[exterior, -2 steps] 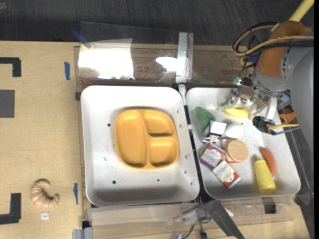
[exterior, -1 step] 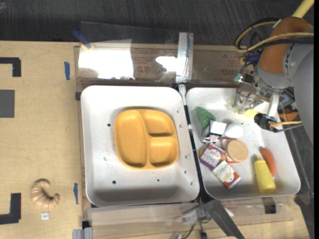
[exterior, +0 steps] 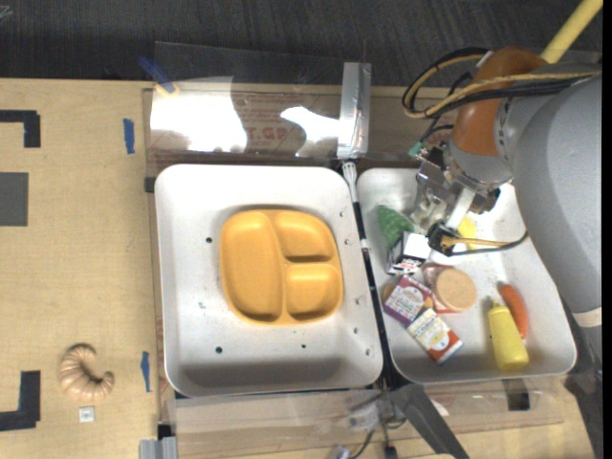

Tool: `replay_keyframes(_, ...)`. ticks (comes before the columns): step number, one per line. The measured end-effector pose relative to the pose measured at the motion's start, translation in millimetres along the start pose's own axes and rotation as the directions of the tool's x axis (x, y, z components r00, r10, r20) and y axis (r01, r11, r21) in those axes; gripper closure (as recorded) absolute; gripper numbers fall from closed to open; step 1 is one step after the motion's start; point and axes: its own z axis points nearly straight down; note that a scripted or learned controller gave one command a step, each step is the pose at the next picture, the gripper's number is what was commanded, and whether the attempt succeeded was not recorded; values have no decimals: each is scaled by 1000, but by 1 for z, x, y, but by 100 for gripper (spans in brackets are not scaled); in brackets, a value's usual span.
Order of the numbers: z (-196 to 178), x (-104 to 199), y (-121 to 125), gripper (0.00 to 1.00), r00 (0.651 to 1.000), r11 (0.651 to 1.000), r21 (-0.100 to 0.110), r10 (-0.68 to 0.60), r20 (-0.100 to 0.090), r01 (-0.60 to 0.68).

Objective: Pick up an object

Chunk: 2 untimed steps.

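My arm (exterior: 559, 170) reaches over the table (exterior: 76, 256) and covers much of the right bin (exterior: 564, 352). The left bin (exterior: 182, 352) lies well off to the side of my tool, away from the arm, and carries a yellow tray (exterior: 280, 263) with three compartments. My tool (exterior: 432, 220) is low in the upper part of the right bin; I cannot tell whether it is released or clenched, since the wrist and cables hide that end.

The things I could take lie in the right bin. A green piece (exterior: 391, 223) sits just beside the tool, toward the left bin. A small white-and-black pack (exterior: 413, 250) is just below the tool, perhaps touching it. Further down lie a round tan lid (exterior: 454, 291), two printed packets (exterior: 406, 300) and (exterior: 432, 335), a yellow bottle (exterior: 507, 336), and an orange carrot (exterior: 515, 308) pressed against the bottle.

My judgement is that the risk lies in the crowding. The pack and the green piece are so close that closing on one could push the other aside, or catch both. The packets look flat and slick, so they may slide out. The bin wall between the bins is near too, and a low approach there could strike it.
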Motion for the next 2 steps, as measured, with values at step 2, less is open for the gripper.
replay_keyframes(2,-97,30,-39,100,910,910,-5,415,-6,-415)
